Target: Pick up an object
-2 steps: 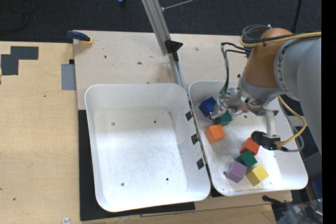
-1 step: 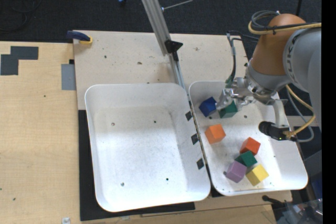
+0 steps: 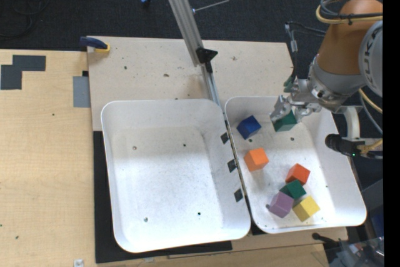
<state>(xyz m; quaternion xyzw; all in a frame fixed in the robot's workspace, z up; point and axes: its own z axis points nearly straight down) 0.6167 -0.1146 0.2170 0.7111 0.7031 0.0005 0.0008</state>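
The pale surface carries two white bins; in the right bin at centre right of the frame, my hand is closed on a green block. I judge the grasp made and the lift barely begun; five blocks lie below it.

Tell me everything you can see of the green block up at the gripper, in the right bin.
The small dark green block looks like a matte, solid-coloured cube with crisp edges. It sits tilted between the fingers of the two-finger gripper, which close on its upper part, so its top is partly hidden. It appears lifted above the floor of the right white bin, near that bin's far end, just right of the blue cube. Only the gripper touches it.
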